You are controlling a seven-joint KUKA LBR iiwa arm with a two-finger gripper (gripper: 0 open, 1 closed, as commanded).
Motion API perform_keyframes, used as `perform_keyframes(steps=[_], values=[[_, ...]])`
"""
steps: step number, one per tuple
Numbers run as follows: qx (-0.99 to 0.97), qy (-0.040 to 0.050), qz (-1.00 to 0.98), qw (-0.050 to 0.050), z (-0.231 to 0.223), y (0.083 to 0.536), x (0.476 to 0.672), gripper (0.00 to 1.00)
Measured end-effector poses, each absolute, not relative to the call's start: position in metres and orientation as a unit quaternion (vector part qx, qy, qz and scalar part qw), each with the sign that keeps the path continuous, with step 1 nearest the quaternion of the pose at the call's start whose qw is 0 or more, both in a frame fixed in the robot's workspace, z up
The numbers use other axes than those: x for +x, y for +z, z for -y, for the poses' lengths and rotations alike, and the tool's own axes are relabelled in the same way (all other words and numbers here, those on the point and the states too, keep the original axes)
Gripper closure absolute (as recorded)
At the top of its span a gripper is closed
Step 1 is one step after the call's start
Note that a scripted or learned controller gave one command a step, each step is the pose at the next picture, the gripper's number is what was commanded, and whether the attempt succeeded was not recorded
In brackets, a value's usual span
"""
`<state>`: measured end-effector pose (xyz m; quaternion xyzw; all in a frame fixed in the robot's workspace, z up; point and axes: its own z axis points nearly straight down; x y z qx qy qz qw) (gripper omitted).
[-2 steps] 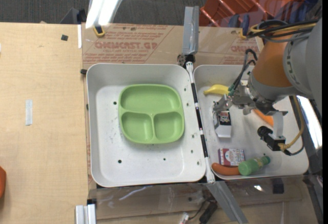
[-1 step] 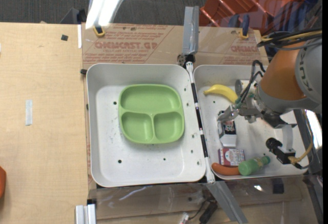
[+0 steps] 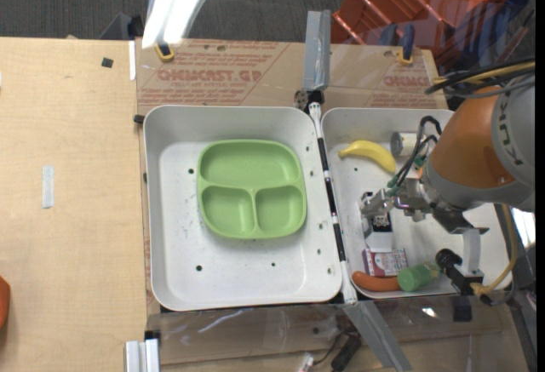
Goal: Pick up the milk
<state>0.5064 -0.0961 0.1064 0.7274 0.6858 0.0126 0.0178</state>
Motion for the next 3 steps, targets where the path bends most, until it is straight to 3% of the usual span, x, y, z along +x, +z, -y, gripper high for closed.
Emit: perform_keyframes(steps=[1, 2, 3], values=[[0.727, 0.016, -0.686, 0.017, 0.094, 0.118, 0.509, 1.0], [0.727, 0.0157, -0.686, 0.017, 0.094, 0.118, 0.509, 0.0], [0.732, 0.0151, -0.68, 0.016, 0.096, 0.106, 0.492, 0.0]])
